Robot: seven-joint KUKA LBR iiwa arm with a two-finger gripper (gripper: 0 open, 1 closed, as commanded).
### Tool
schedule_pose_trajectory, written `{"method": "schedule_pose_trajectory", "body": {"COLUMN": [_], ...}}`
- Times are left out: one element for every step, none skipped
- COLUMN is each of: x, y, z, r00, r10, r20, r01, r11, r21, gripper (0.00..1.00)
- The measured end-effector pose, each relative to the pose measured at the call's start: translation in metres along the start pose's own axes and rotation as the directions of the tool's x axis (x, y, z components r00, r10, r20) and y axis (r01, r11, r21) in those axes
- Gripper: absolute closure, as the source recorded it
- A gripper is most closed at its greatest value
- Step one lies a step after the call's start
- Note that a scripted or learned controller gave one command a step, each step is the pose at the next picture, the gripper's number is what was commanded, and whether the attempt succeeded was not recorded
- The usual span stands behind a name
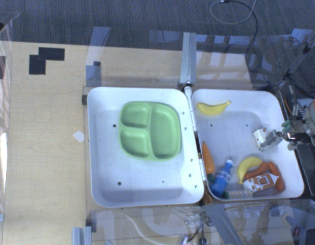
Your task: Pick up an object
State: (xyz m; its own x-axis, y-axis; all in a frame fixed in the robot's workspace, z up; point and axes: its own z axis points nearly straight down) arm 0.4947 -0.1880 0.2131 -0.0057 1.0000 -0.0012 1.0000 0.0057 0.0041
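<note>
The wooden desk (45,152) carries two shallow white bins side by side. The left bin (103,188) holds a green divided plate (149,130), lying flat near its middle, well apart from everything else.

The right bin (234,126) holds the candidates for picking. A yellow banana (213,107) lies alone near the far left corner. An orange carrot (208,160) lies along the left wall, with a blue bottle (222,177) just beside it. Further right, a second banana (247,166) and an orange-and-white packet (263,180) crowd together in the near corner, touching.

The pincer (264,138) reaches in from the right edge, hanging over bare bin floor just above that cluster. Whether it is spread or pressed together I cannot tell; nothing visibly sits in it. Probably it is positioned for a descent towards the crowded near corner.
</note>
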Motion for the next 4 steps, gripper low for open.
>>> {"method": "schedule_pose_trajectory", "body": {"x": [-0.01,0.035,0.036,0.065], "y": [0.062,0.078,0.081,0.103], "z": [0.1,0.124,0.111,-0.007], "r00": [0.972,0.969,0.968,0.979], "r10": [-0.235,-0.248,-0.251,-0.206], "r20": [0.0,0.002,0.006,0.001], "r01": [0.235,0.248,0.251,0.206], "r11": [0.972,0.969,0.968,0.978], "r21": [-0.001,-0.008,-0.017,-0.004], "gripper": [0.0,0.0,1.0,1.0]}}
